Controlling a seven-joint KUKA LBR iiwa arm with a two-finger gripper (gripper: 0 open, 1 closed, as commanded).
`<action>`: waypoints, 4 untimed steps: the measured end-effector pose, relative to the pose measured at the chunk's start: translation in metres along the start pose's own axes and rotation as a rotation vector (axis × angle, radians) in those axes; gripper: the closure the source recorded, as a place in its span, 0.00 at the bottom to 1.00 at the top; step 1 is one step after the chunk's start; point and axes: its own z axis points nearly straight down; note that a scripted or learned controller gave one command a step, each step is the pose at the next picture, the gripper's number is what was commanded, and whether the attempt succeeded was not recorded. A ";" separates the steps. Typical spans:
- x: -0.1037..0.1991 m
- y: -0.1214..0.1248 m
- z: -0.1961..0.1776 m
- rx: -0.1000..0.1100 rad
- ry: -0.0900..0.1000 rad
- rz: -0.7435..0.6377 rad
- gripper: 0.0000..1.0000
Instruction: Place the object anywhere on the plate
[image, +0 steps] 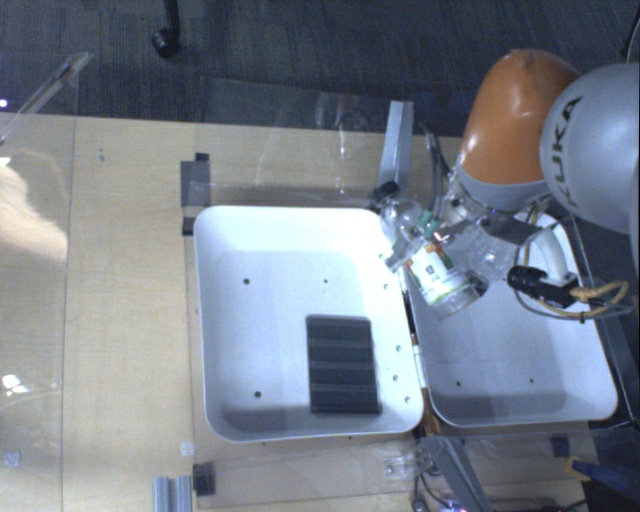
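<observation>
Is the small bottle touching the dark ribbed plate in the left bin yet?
Apart. The camera view shows the bottle up by the tool at the divide between the bins, with bare white bin floor separating it from the plate.

We note the plate (342, 365) in the left bin (240, 250), toward its front edge; the bottle (437, 277) at the right bin's (520, 385) back-left corner.

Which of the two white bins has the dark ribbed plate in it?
The left bin: the dark ribbed plate lies on its floor. The right bin lies under the arm.
</observation>
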 end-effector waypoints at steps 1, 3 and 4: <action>0.068 -0.008 -0.020 0.001 0.001 -0.179 1.00; 0.177 0.146 0.037 0.002 0.002 -0.280 1.00; 0.168 0.145 0.097 -0.017 -0.001 -0.304 1.00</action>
